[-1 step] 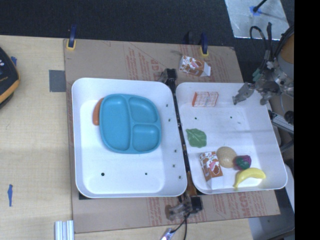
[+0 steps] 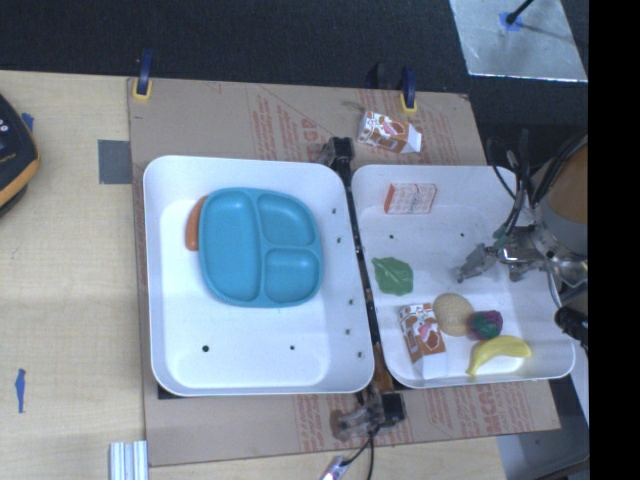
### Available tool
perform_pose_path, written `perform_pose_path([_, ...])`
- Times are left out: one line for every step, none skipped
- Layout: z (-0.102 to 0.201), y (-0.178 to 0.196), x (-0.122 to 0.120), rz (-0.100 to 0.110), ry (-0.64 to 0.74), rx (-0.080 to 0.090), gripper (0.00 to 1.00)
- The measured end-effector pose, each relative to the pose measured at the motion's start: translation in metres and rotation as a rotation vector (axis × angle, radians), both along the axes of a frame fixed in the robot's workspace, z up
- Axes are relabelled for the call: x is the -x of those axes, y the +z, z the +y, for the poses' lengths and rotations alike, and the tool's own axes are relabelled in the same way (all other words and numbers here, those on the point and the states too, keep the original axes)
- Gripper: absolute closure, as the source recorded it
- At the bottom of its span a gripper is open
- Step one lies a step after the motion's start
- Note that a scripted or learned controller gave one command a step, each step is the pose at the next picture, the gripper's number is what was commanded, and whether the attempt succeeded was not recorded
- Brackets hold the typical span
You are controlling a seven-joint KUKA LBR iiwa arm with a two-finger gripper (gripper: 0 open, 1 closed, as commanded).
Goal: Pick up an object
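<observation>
Reaching in from the right, the claw (image 2: 478, 265) hovers low over the right bin (image 2: 450, 183), its fingers slightly parted and holding nothing. Just below it lie a tan ball (image 2: 453, 313), a purple toy (image 2: 487, 323) and a yellow banana (image 2: 498, 353); a green block (image 2: 393, 275) sits to its left. A blue tray (image 2: 260, 246) fills the left bin (image 2: 165, 268).

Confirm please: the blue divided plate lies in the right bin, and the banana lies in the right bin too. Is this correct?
Not quite. The camera view shows the blue divided plate in the left bin, not the right one. The banana does lie in the right bin.
</observation>
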State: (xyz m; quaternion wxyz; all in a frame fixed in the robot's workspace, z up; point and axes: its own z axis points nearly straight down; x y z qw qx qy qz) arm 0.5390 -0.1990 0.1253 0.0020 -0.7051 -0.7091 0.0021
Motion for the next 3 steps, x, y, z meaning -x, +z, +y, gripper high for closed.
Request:
perform_pose_path([0.015, 0.052, 0.04, -0.002, -0.001, -0.001, 0.0])
perform_pose_path([0.014, -0.016, 0.064, -0.001, 0.0, 0.0, 0.0])
perform_pose_path([0.013, -0.006, 0.064, -0.001, 0.004, 0.001, 1.0])
